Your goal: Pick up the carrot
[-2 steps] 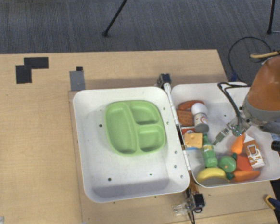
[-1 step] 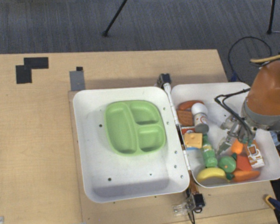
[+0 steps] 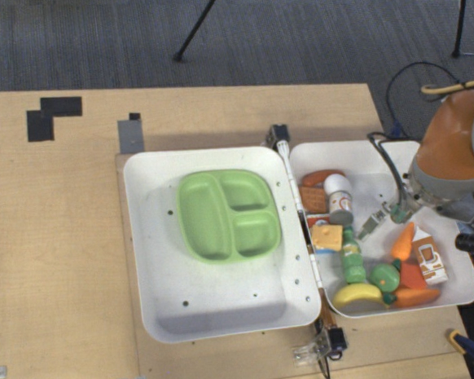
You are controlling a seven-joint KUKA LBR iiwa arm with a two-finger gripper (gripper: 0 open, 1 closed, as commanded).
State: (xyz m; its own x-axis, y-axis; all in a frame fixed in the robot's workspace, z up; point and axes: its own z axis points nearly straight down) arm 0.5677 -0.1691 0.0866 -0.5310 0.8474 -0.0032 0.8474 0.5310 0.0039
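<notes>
The carrot (image 3: pixel 403 243) is a short orange piece lying tilted in the right bin (image 3: pixel 466 293), near its right side, beside a small white and orange carton (image 3: pixel 428 261). My gripper (image 3: pixel 385 217) hangs over the same bin, just up and left of the carrot's upper end. It is open, with one grey finger (image 3: pixel 370 224) pointing down-left, and nothing sits between the fingers. The grey arm with its orange band (image 3: pixel 454 139) comes in from the right.
The right bin also holds a yellow banana (image 3: pixel 357 294), a green bottle (image 3: pixel 352 259), a green pepper (image 3: pixel 384 277), a cheese wedge (image 3: pixel 327 237), a can (image 3: pixel 339 199) and red and orange items (image 3: pixel 414 289). A green divided plate (image 3: pixel 227 214) lies in the left bin (image 3: pixel 161 313).
</notes>
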